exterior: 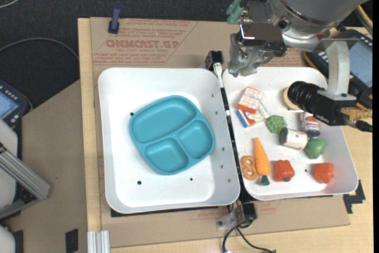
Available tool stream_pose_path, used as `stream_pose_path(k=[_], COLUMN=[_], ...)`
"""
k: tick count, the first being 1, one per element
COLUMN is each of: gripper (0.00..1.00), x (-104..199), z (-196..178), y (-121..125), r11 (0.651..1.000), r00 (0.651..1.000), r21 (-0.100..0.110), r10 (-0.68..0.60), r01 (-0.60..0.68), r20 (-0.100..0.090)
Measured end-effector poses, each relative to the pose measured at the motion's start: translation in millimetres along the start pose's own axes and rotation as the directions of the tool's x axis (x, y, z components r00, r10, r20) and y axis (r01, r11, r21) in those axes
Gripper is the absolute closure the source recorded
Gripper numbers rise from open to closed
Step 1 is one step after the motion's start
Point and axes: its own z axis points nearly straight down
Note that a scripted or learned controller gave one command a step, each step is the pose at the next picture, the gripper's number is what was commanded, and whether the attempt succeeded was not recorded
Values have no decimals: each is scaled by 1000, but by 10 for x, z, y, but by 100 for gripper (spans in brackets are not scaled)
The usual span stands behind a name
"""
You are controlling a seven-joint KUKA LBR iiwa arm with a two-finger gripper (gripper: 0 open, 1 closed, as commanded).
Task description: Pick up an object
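Right now my fingers [243, 70] hang over the far left corner of the right-hand shallow white bin [349, 183], close to the seam where it meets the left-hand white bin [112, 127]. Whether they are spread or closed I cannot tell from this slant; I see nothing between them.

Nearest to them, a little toward the camera, lies a small red-and-white carton [251, 100], with a blue, red and white packet [243, 118] touching its near side. Further from my fingers, toward the right, sits a green toy broccoli [275, 124], and just past it a white cylinder [293, 138] and a green toy pepper [315, 147]. An orange toy carrot [260, 155] lies near the bin's front, with a brown pretzel [249, 167] touching its left side and a red toy pepper [283, 170] just to its right. A red toy tomato [323, 172] sits furthest from my fingers.

To the left of my fingers and toward the camera, a teal plastic plate with three compartments [172, 134] rests in the middle of the left bin. Both bins sit on the bench [148, 41], which is covered with brown cardboard.
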Motion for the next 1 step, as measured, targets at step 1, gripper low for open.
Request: stream_pose_path(k=[1], gripper=[100], x=[306], z=[1396], y=[-40], r11=[1000], r00=[1000], r21=[27], r10=[0], r01=[0], r20=[9])
